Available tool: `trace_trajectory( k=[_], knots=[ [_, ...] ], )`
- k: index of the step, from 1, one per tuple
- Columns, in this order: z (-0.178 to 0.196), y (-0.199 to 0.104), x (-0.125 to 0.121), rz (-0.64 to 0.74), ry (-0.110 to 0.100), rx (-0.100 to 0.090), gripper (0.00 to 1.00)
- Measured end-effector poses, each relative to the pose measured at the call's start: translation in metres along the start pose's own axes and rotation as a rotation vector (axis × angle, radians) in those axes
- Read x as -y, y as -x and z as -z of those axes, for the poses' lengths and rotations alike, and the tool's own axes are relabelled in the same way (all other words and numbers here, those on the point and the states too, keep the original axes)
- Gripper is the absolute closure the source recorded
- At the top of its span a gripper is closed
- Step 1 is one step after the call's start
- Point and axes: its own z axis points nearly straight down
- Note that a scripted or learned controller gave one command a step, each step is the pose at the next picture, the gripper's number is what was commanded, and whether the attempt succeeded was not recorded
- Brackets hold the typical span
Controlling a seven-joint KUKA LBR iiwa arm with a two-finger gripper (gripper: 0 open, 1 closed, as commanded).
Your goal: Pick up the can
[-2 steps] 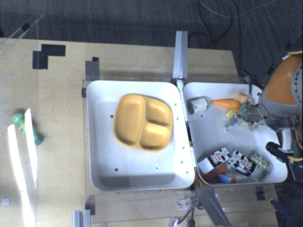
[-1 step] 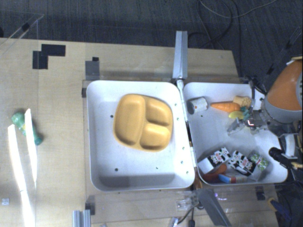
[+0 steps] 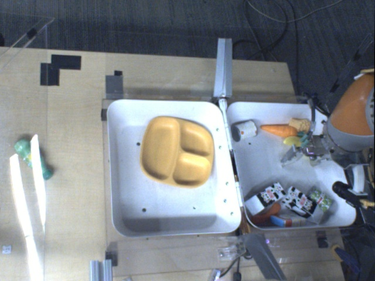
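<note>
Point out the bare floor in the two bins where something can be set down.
Left bin: bare strip along the near edge, below the yellow tray, plus a narrow margin along its left wall. Right bin: open middle between the carrot above and the cow-print cartons below. Crowded: that bin's far edge by the can and gripper, and its near edge.

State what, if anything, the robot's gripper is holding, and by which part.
It cannot be told. The gripper hangs over the right bin, apart from the can, near the carrot.
</note>
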Motion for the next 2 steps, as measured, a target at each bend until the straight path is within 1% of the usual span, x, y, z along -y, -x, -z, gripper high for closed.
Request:
trace_trajectory(
  k=[2],
  knots=[
    [-0.0001,-0.0002,-0.0043,-0.014,0.002,0.0,0.0]
  ],
)
